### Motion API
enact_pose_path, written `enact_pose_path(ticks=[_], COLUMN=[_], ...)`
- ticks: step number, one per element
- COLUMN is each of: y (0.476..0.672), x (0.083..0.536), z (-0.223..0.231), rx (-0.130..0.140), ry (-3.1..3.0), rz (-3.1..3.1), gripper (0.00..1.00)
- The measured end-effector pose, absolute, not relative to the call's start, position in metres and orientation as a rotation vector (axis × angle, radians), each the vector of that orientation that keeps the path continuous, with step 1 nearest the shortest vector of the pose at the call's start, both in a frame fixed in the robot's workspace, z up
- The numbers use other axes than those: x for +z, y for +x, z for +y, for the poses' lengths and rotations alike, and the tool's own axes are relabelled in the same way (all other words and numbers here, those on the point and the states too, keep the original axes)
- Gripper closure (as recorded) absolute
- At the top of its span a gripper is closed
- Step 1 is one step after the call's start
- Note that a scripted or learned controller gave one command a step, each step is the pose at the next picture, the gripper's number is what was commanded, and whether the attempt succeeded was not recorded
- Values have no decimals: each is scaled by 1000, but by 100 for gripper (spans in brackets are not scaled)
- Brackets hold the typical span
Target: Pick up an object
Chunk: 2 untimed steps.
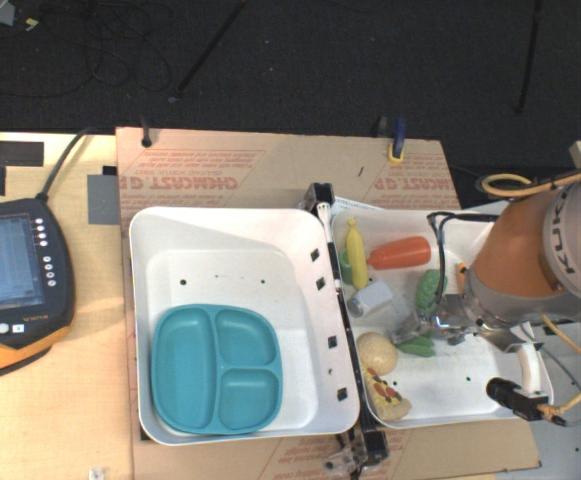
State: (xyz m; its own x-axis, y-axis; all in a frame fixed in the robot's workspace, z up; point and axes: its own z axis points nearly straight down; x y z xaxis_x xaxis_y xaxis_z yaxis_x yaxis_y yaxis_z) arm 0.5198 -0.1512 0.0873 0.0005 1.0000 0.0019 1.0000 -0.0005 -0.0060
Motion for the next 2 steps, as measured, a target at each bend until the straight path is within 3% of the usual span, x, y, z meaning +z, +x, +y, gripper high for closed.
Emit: enact_pose_path(ticks=[1, 2], y=[521, 515], x=[98, 192], z=[-154, -70], rx=[3, -10], ry=[-2226, -2213], rz=[-2212, -2231], gripper=[100, 100])
